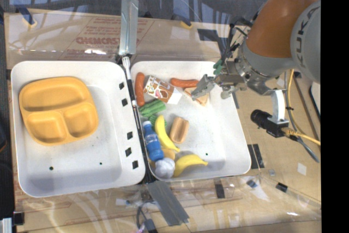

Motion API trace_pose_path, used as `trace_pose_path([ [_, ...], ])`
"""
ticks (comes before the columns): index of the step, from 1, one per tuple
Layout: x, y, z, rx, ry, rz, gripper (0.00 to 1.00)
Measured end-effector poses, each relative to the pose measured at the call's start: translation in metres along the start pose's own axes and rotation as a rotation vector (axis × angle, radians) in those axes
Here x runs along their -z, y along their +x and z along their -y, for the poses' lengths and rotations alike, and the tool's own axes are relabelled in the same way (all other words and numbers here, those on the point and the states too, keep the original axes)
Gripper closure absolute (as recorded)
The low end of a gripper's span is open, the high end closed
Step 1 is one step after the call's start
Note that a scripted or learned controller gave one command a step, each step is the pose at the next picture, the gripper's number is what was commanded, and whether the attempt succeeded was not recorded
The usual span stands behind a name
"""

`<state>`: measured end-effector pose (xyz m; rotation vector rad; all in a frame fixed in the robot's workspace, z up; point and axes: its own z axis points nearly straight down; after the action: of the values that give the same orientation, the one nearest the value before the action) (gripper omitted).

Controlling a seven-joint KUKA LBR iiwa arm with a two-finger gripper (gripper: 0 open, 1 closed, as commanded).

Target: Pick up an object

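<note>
Camera view: two white bins are seen side by side on the bench. The left bin is occupied by a yellow tray with three compartments, set toward its far left corner. The arm is brought in from the right, over the far right corner of the right bin. The gripper is held low over the far part of that bin, pointed left. Whether it is open or closed cannot be told from this angle, and no hold on anything can be confirmed. A pale wedge is found right at the gripper tip, partly under it; contact cannot be judged. A sausage is laid just left of the gripper, near the far wall. A packet is set beside it, and a second sausage is stood lengthwise against the left wall. A green piece is noted just below the packet. A bun is placed near the bin's middle, with a banana close on its left. A bottle with a blue label is laid along the left wall, touching that banana. A second banana is curved along the near side, beside a pale ball in the near left corner. A grey bar is fixed upright beyond the seam between the bins.
</note>
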<state>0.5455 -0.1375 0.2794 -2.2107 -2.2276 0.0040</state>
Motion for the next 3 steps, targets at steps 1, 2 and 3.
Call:
trace_pose_path([
  [1, -0.003, 0.003, 0.049, -0.324, 0.002, -0.001, 0.00],
  [2, -0.094, -0.007, 0.038, -0.182, 0.006, -0.001, 0.00],
  [3, -0.187, 0.006, 0.024, -0.080, -0.004, -0.001, 0.00],
])
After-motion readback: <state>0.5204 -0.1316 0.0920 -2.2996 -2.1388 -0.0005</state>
